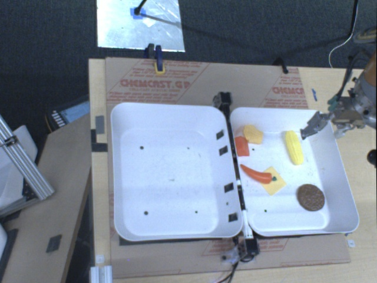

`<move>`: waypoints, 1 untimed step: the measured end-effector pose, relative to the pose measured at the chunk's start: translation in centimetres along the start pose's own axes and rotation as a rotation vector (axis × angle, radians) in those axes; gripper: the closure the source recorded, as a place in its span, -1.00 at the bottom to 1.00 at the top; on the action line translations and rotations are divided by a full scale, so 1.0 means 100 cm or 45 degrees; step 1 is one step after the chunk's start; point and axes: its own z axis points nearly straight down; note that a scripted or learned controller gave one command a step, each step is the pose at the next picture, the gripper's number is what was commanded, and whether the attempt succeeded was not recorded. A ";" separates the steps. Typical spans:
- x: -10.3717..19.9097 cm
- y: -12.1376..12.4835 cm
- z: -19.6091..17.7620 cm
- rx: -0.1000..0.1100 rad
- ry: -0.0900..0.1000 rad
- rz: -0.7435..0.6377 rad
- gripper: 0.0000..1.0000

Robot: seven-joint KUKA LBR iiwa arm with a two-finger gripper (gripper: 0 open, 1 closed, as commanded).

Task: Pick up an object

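- Where the right bin [339, 175] holds the objects, five can be counted: one yellow corn cob [294, 147], one brown round cookie [310, 197], one red chili pepper [257, 173], one flat yellow cheese slice [274, 183] and one orange-and-yellow pair of small pieces [248, 139] near the bin's inner wall, too blurred to name.
- The pepper lies across the cheese slice, touching it.
- The corn cob lies nearest the gripper [310, 128], just below and to its left in the view; the cookie sits well apart from it, toward the near rim.
- The gripper hangs over the right bin's far right corner with nothing between its fingers, which look spread.
- The arm is cut off at the right edge.
- One left bin [126, 158] lies beside the right one, on a brown board [177, 81].
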 end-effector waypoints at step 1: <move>-0.024 0.010 0.201 0.009 0.002 0.004 -1.00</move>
